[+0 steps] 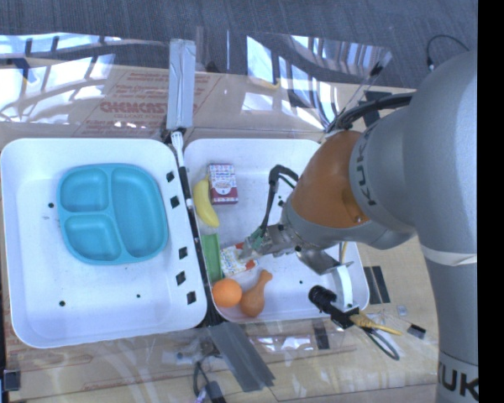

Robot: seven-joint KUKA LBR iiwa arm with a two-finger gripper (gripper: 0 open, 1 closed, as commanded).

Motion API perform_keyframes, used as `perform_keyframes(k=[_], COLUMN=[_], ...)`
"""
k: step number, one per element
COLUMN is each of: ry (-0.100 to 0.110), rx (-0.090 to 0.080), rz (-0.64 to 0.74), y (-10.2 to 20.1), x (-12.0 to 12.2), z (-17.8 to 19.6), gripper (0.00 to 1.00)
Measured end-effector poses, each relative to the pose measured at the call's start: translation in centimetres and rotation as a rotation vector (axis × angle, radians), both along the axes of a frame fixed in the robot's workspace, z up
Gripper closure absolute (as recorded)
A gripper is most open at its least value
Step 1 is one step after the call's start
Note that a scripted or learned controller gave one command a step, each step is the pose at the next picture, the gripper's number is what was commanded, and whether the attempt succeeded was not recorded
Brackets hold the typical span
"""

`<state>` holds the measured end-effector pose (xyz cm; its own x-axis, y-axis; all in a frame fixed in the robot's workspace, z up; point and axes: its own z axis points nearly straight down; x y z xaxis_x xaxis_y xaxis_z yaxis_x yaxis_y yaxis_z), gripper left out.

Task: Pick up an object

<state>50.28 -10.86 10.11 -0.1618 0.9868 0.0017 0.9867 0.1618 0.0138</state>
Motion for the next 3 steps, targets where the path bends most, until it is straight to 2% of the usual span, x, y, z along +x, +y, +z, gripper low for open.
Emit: perform_keyframes(k=[1, 2, 3], ry=[-0.008, 0.002, -0.013], rx=[-0.005, -0.003, 0.000], rz=[-0.022, -0.053, -0.233], y=[0.2, 0.1, -2.3], x=[-0.3, 1.0, -1.6], z=[0.0, 0.0, 0.1], gripper=[0.00, 0.00, 0.00])
